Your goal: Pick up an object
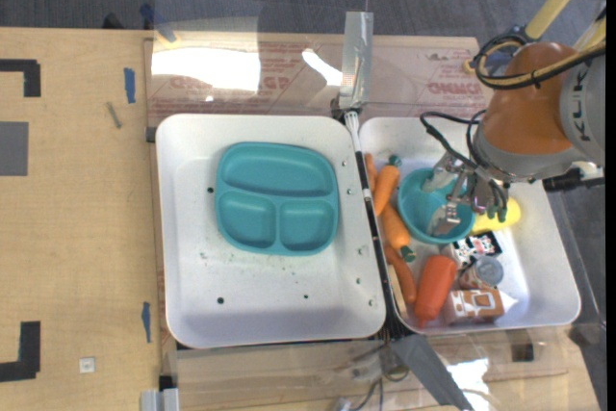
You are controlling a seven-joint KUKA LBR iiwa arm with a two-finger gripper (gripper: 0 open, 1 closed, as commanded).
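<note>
Objects for picking lie crowded in the right bin (563,298), giving several candidates within reach. On the worktop (67,207), the left bin (183,303) carries a teal divided tray (277,197) lying flat. Along the right bin's left wall rest two carrots (386,188), with a red pepper-shaped toy (434,287) and a small carton (477,305) nearer the front. A teal bowl (416,202) sits mid-bin. The gripper (454,207) is lowered at the bowl's right rim, likely aiming for it. Whether it is released or clenched cannot be determined.
</note>
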